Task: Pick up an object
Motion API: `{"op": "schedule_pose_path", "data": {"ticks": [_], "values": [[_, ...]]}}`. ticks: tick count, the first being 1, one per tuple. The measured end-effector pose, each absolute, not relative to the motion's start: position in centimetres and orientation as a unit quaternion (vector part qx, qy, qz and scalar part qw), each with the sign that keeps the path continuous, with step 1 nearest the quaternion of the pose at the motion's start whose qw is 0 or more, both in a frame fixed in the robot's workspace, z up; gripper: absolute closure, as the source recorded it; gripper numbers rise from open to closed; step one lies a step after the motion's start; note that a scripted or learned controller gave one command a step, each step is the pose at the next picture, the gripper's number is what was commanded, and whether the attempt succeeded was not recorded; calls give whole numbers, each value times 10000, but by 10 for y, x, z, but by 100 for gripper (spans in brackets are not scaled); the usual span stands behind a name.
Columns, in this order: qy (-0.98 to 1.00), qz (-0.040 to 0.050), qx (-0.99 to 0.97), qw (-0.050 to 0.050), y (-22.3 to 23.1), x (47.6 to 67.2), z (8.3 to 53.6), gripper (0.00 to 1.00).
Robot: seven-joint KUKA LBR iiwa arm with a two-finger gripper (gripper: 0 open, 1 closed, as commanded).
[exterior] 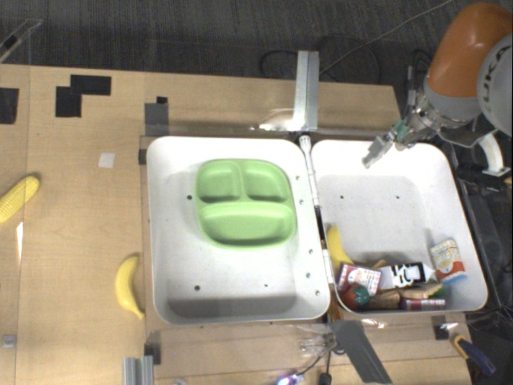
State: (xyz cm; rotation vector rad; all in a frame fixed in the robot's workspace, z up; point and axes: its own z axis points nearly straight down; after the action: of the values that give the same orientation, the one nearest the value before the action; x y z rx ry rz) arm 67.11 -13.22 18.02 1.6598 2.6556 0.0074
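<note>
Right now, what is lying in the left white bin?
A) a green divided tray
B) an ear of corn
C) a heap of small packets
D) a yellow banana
A: the green divided tray lies alone in the left bin, and the small items are heaped in the right bin.

Right bin upper floor bare and open to approach, clutter of small objects crowding its near edge, green divided tray occupying left bin centre

Even overhead light, white bins slightly glaring, soft shadows inside their walls, overall mildly blurry.
</note>
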Motion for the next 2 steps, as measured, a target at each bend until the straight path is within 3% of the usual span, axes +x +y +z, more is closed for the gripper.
{"op": "schedule_pose_path", "data": {"ticks": [1,2], "values": [[8702,29,4927,57,-101,644,89,0],[8567,-20,5158,-35,-97,668,88,0]]}}
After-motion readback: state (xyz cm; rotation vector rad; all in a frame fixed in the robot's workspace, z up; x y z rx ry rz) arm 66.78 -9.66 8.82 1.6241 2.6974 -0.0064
